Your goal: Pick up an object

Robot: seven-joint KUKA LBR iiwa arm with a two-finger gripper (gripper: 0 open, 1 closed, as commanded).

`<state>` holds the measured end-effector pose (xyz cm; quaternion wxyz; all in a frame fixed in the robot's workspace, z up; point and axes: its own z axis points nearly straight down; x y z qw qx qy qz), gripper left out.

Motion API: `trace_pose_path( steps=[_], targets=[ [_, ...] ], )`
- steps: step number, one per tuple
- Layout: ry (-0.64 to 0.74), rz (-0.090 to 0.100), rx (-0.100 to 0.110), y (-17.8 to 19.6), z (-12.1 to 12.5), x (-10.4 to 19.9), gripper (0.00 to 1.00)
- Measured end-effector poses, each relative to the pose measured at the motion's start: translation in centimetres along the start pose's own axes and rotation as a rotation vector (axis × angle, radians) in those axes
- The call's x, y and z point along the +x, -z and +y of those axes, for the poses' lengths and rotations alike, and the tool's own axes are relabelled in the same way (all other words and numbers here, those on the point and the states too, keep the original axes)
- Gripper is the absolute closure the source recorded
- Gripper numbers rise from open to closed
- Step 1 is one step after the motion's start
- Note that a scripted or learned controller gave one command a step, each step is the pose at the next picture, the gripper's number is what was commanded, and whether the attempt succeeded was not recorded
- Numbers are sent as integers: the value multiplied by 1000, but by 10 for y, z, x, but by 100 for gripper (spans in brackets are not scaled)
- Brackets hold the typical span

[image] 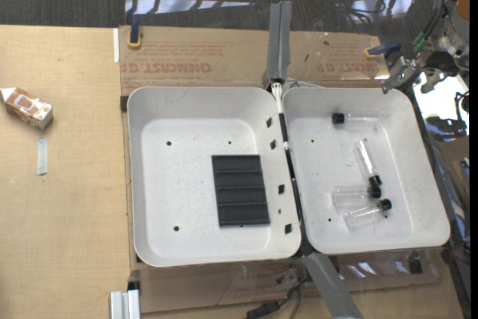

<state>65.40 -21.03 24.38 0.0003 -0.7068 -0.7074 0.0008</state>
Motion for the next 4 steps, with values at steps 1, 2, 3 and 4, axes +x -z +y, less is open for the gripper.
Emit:
trace_pose_path(
  steps=[1,2,3,4],
  targets=[
    [45,3,-7,-127,8,-8,0],
    [194,0,-2,-151,5,78,0],
    [192,1,13,-145,2,76,100],
    [135,-1,-1,-21,5,124,100]
  ],
)
